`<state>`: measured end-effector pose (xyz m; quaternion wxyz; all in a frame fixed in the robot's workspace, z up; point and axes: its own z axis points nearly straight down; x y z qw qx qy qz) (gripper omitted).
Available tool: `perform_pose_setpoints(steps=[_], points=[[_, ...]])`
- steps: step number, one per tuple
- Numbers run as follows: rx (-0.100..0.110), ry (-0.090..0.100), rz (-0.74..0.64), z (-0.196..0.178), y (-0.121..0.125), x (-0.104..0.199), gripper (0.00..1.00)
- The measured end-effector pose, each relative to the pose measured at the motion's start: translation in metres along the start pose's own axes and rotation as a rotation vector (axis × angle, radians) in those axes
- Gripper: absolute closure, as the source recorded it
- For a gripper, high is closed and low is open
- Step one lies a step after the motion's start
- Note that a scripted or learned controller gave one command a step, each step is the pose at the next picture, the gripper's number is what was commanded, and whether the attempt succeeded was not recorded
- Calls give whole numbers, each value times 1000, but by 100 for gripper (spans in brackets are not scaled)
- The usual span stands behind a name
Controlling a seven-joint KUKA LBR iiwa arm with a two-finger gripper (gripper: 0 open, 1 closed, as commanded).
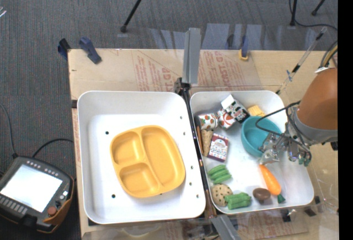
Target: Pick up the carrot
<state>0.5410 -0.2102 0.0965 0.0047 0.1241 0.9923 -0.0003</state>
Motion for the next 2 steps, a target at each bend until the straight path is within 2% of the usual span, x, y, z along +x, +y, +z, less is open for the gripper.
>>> perform_pose_setpoints(steps=[1,2], points=[[-1,0,101,5,11,60,0],[0,-2,123,5,38,73,0]])
